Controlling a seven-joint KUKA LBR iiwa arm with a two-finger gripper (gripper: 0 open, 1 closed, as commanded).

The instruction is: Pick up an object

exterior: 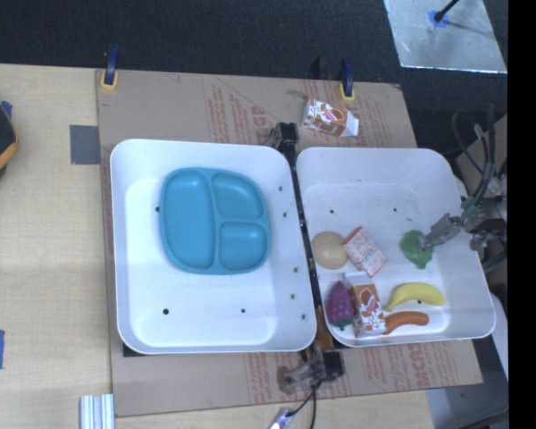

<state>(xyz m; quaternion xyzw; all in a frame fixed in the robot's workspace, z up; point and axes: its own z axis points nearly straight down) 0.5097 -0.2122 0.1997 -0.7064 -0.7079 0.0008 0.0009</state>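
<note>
Wooden bench (pixel 45 266) bears cardboard sheet (pixel 223 105), two white bins (pixel 129 320) (pixel 375 164), small carton (pixel 330 119)

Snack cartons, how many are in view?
3: one carton on the cardboard above the bins, one mid right bin, one near its front edge. None looks hidden.

Blue plate (pixel 215 220); yellow banana (pixel 416 294); white bins (pixel 134 239).

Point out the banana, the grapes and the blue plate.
banana (pixel 417 294): camera view, middle of its curve.
grapes (pixel 339 303): camera view, centre of the bunch.
blue plate (pixel 186 217): camera view, floor of its large compartment.
</note>
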